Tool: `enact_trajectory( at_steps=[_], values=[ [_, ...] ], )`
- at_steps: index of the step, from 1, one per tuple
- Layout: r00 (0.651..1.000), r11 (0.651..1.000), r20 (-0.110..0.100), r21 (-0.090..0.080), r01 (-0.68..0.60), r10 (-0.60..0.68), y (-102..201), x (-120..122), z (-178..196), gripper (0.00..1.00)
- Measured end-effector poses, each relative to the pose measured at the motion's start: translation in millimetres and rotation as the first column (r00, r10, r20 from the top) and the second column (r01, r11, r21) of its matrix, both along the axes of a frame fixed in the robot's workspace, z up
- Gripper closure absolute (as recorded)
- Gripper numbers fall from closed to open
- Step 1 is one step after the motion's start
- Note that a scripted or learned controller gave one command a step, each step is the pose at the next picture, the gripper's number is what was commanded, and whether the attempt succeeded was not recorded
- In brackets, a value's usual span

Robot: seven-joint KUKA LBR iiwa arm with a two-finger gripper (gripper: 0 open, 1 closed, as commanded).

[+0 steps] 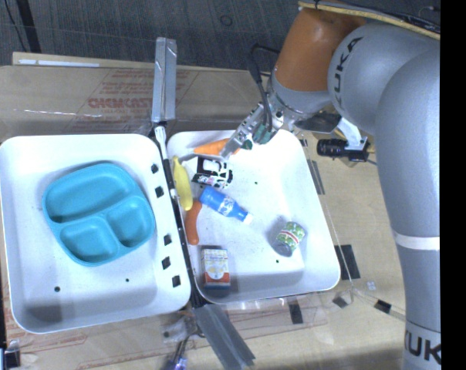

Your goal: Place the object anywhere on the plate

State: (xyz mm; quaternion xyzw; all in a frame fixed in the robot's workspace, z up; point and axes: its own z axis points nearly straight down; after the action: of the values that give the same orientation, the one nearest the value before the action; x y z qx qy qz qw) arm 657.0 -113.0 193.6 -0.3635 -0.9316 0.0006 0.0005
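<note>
Hovering over the far edge of the right bin (314, 272), the pincer (234, 146) points down and leftward from the grey arm, its tip just above an orange object (214, 148) lying against the bin's far wall. Whether the fingers are spread or pressed together I cannot tell at this slant, and nothing is plainly seen between them, so no grasp is logged. Candidate task objects all lie in the right bin: the orange piece directly under the tip, a small black-and-white item (212, 177) just nearer than it, a blue bottle (223, 204) nearer again with its long axis running from far-left to near-right, a yellow banana-like piece (182, 183) and an orange carrot-like piece (192, 223) along the left wall, a small carton (215, 267) at the near wall, and a green-labelled can (289, 237) to the right. The blue plate (99, 212), three-compartment, sits in the left bin (17, 284), well apart from the pincer, to its left and somewhat nearer. Judgement: the governing relation is that the nearest object lies immediately below and slightly left of the tip, so the next move is a short descent, then a leftward carry over the divider between the bins. Risk: crowding by the bin wall and the black-and-white item.
</note>
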Motion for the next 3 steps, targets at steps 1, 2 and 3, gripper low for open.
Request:
enact_trajectory(
  at_steps=[1, 2, 3],
  values=[
    [0.996, 0.996, 0.013, -0.006, -0.089, 0.089, 89.3, -20.5, 2.9, 1.00],
    [1.000, 1.000, -0.001, 0.000, -0.021, 0.021, 159.8, -53.8, -1.9, 1.00],
    [0.976, 0.976, -0.001, -0.001, 0.218, -0.218, 244.3, -71.7, -102.4, 1.00]
  ],
)
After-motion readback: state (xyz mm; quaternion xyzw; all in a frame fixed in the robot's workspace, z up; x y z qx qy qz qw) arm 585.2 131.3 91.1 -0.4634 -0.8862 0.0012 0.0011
